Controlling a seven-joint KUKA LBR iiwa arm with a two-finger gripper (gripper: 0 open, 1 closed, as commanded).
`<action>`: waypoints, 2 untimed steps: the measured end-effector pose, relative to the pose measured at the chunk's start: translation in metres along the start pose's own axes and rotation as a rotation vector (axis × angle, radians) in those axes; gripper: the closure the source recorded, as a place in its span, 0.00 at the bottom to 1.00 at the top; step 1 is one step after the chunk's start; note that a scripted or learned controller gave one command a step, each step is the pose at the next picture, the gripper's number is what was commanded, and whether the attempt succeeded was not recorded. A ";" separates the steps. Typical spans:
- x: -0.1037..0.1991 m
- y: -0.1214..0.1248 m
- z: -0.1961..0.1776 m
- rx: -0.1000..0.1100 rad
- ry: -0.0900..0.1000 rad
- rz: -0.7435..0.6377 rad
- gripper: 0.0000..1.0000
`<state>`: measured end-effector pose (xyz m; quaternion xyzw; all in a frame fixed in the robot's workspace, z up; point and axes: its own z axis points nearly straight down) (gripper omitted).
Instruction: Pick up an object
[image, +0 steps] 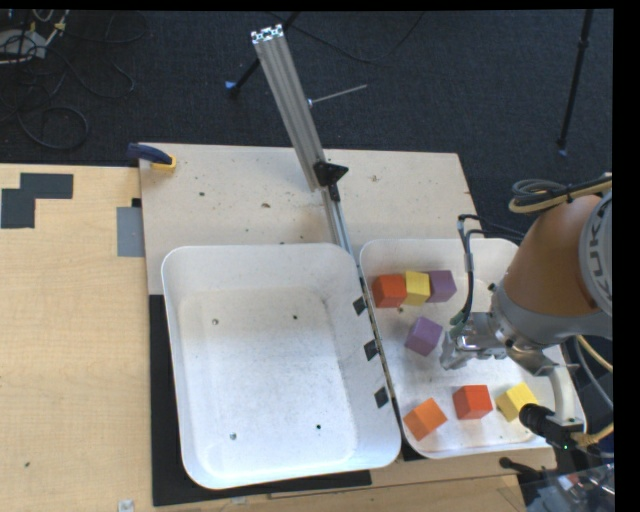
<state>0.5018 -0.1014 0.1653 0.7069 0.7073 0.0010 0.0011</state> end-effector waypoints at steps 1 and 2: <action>0.002 -0.008 -0.048 0.001 0.000 0.000 1.00; 0.001 -0.006 -0.101 -0.001 -0.001 0.000 1.00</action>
